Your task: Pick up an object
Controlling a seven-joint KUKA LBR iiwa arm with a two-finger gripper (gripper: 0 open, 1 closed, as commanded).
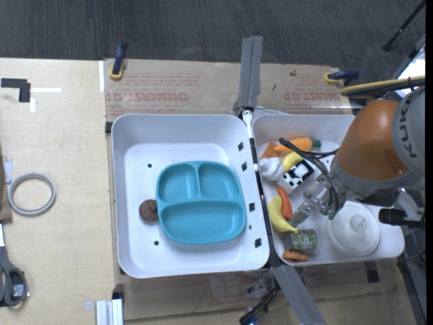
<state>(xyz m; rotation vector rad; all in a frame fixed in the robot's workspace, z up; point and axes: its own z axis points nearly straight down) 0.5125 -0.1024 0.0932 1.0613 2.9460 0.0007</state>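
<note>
My gripper point(306, 210) hangs low in the right bin point(391, 250), under the grey arm with its orange band point(371, 147). It sits just right of a yellow banana point(278, 217) and a red pepper point(284, 201), and above a green can point(304, 239). A white lidded bowl point(356, 228) stands to its right. Further back lie an orange piece point(298, 143), a second yellow fruit point(291, 160), a white toy point(270, 170) and a black-and-white tag point(295, 175). I see nothing held in the gripper.
The left bin point(123, 181) holds a blue divided plate point(201, 202) and a brown disc point(148, 210). A small carrot point(294, 254) lies at the right bin's front edge. On the bench to the left are a grey tape ring point(30, 193) and scissors point(12, 284).
</note>
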